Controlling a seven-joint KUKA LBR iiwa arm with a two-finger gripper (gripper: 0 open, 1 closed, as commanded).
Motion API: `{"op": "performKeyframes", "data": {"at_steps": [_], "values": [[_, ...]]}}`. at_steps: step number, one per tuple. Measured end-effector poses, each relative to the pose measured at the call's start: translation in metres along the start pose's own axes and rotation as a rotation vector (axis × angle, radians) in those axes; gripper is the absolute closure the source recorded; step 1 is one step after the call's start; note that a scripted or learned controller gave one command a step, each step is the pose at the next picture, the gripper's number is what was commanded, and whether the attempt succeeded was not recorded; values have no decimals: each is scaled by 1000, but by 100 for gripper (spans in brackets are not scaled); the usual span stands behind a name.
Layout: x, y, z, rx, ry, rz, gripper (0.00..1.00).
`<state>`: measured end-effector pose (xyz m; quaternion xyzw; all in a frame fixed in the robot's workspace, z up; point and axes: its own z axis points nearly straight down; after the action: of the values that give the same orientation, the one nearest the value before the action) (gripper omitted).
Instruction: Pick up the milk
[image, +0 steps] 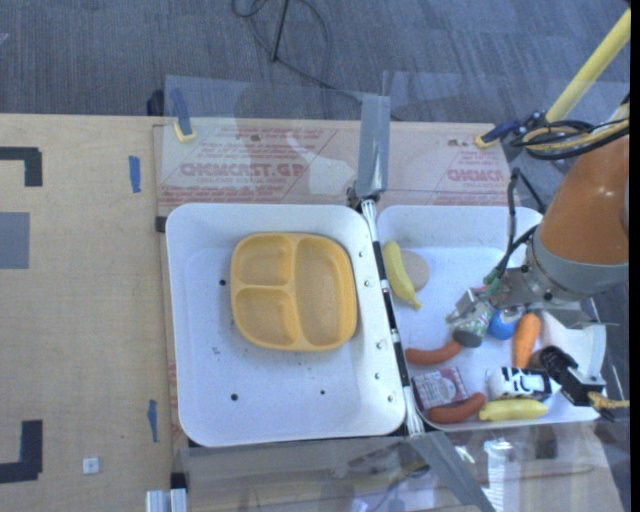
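The milk (513, 381) is a small white carton with black patches. It lies near the front right of the right bin (440, 225), just above a yellow banana (513, 408). My gripper (472, 322) hangs over the middle of that bin, up and to the left of the milk and apart from it. A blue-topped item (503, 325) and an orange carrot (526, 339) lie close beside the gripper on its right. The arm's orange band and grey wrist cover the bin's right part.
The right bin also holds a second banana (402, 274) by a tan disc (417, 270), two red sausages (433, 352) (455, 408) and a pink packet (438, 384). A yellow divided plate (294, 291) sits in the left bin (200, 380).
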<state>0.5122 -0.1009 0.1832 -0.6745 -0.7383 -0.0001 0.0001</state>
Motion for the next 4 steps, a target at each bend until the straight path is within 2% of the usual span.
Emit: {"op": "performKeyframes", "data": {"at_steps": [1,2,3,4], "values": [[-35,41,-70,-3,-2,-54,0],[24,61,-9,-1,0,-227,0],[-30,102,84,-3,-2,-306,0],[-22,153,96,3,-2,-380,0]]}}
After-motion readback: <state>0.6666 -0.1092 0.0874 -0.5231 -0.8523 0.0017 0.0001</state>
